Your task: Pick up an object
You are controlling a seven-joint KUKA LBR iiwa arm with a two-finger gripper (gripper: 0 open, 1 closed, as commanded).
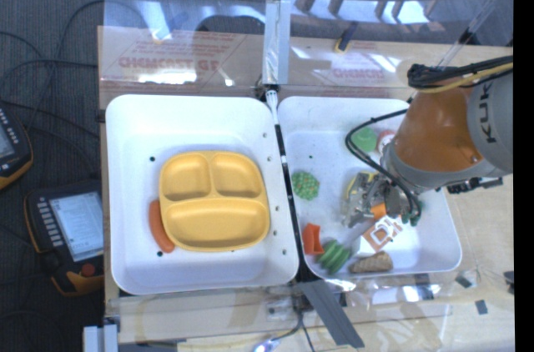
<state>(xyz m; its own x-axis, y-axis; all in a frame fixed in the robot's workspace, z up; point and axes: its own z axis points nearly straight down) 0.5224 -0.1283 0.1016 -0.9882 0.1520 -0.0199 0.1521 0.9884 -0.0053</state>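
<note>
My gripper point(365, 204) is down in the right bin point(425, 258), reaching in under the orange wrist band. Its metal fingers point left and down among the toys. Close to it lie a green bumpy ball point(305, 186), an orange-and-white piece point(382, 233), an orange block point(311, 238), a green vegetable point(334, 255) and a brown bread-like piece point(371, 263). A green round thing point(365, 139) lies behind the arm, partly hidden. I see nothing clearly held between the fingers.
The left bin point(133, 133) holds a yellow divided tray point(214, 199) with an orange carrot-like stick point(158, 227) at its left edge. Clear plastic walls stand behind both bins. Devices and cables lie on the floor at left.
</note>
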